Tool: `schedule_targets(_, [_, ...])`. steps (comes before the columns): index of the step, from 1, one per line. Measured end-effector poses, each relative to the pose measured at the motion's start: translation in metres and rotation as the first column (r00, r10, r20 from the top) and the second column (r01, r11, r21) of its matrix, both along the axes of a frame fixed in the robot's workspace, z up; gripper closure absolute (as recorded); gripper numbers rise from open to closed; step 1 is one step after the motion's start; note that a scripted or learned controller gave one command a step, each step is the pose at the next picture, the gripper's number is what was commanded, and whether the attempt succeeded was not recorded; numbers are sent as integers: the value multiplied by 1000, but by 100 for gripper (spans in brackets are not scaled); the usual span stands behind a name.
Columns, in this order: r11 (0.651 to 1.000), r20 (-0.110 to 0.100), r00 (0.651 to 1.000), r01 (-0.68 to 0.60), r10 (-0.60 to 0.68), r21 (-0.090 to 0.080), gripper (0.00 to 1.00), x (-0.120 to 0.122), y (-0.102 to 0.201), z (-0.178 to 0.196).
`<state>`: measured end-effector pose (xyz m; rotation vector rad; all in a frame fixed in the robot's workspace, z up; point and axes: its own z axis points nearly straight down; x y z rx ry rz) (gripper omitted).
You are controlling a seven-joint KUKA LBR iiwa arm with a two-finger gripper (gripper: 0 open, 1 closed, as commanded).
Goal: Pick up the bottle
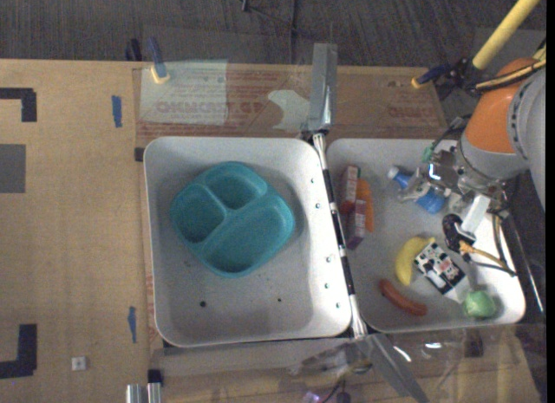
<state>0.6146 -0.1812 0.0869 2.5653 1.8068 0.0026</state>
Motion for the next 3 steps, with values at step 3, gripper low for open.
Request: schedule_targets(3, [950, -3, 950, 312, -312, 2, 100, -5, 44, 142])
